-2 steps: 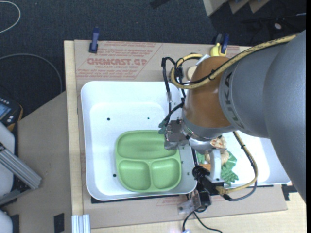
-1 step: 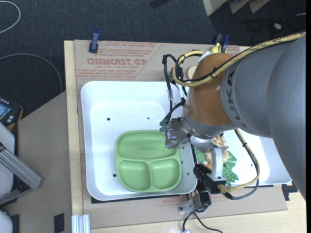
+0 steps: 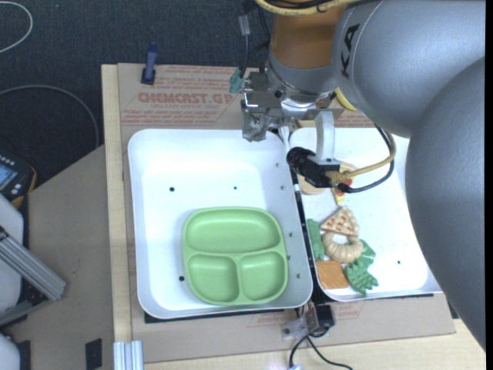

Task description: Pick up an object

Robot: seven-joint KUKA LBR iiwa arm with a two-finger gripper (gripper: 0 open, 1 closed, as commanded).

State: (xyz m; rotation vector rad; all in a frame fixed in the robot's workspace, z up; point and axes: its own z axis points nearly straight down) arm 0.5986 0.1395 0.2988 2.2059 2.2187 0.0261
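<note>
a: where is the hand now?

b: it hangs over the far rim of the left bin, close to the wall shared with the right bin. i cannot tell if it is spread or pressed together.

a: and the things to pick up?

b: a green divided plate lies in the near part of the left bin. in the near left corner of the right bin, a toy pizza slice touches a pale ring donut, with green leaves and an orange square piece just beside them. all are well apart from the hand.
</note>
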